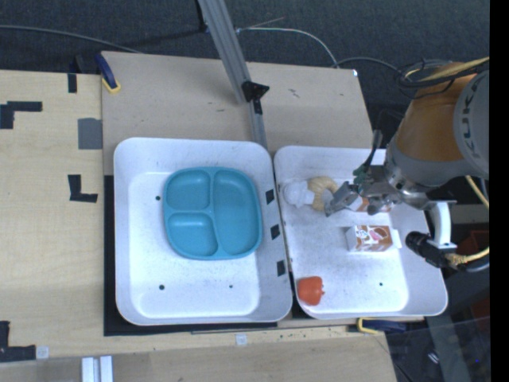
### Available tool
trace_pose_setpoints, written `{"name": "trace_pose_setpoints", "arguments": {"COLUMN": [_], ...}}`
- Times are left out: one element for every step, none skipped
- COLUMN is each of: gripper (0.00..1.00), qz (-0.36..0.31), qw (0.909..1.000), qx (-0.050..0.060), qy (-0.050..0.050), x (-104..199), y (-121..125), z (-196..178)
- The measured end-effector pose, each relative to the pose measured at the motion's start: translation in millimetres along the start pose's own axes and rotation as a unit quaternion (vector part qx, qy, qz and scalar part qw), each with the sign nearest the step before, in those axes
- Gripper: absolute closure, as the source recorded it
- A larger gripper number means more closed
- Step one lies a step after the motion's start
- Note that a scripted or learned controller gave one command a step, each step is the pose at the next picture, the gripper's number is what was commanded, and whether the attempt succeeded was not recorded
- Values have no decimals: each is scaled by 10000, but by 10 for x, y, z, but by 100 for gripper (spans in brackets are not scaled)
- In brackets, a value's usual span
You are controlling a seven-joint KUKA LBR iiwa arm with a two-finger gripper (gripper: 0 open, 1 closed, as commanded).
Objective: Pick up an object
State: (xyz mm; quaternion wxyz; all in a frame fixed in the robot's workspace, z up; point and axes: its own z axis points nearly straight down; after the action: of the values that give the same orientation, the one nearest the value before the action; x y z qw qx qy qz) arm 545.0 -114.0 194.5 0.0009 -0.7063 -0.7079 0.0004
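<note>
Risk of a missed or doubled grab in the right bin.
The hand [348, 199] hangs low over the right bin [413, 293], its tip beside a tan lump [322, 185] and a pale clear object [296, 192] — whether it is released or clenched I cannot tell, and nothing shows between its tips. Those two lie touching, so a close there could catch both or nudge one away; the small printed box [371, 237] sits just near of the hand and could be knocked. A red-orange piece [310, 290] rests in the near-left corner, where the rim would crowd a grab. The left bin [135, 293] carries a blue divided plate [212, 213]. Both bins sit on a pale wooden worktop [48, 245] — dark floor beyond, with cables.
</note>
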Motion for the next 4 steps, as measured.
{"name": "trace_pose_setpoints", "arguments": {"gripper": [0,0,0,0], "qz": [0,5,-2,-1], "qw": [10000,10000,10000,10000], "qx": [2,23,-24,-4], "qy": [1,-3,-8,-2], "x": [-1,-14,40,52], "y": [0,-35,-33,-30], "z": [0,439,838,1061]}}
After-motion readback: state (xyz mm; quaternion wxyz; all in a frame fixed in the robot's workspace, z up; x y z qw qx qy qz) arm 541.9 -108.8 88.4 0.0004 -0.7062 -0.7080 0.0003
